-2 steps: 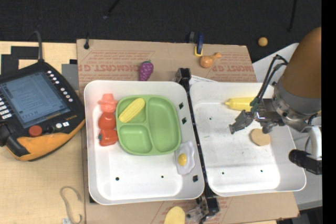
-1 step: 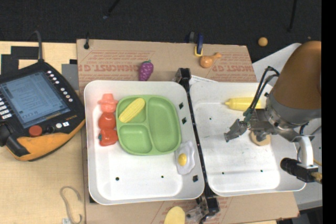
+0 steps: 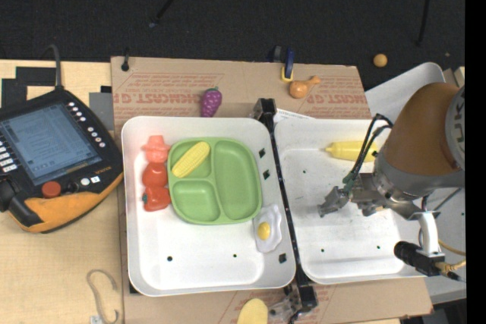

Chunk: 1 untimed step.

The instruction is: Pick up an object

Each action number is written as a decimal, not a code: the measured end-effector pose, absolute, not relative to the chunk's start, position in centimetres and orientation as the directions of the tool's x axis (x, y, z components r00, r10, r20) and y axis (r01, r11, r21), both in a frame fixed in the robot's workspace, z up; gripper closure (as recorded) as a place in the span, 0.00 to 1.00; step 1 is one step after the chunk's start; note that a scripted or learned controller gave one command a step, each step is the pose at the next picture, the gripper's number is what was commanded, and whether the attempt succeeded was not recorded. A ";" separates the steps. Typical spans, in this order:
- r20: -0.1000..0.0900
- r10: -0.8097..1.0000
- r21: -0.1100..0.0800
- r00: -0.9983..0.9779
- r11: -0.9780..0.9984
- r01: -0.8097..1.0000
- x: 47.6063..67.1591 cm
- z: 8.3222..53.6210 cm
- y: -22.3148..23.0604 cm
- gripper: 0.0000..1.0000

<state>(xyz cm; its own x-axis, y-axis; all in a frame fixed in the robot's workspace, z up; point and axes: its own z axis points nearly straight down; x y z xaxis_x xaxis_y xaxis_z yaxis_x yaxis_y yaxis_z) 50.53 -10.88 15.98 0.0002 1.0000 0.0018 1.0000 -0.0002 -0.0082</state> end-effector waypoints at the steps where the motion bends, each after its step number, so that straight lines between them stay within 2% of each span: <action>1: 0.003 1.000 -0.008 0.004 -0.004 1.000 50.4 10.5 -9.8 0.00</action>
<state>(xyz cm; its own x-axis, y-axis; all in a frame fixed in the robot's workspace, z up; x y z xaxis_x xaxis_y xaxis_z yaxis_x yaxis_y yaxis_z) 50.44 -9.84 10.47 0.0038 1.0000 0.0030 1.0000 -0.0038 -0.0076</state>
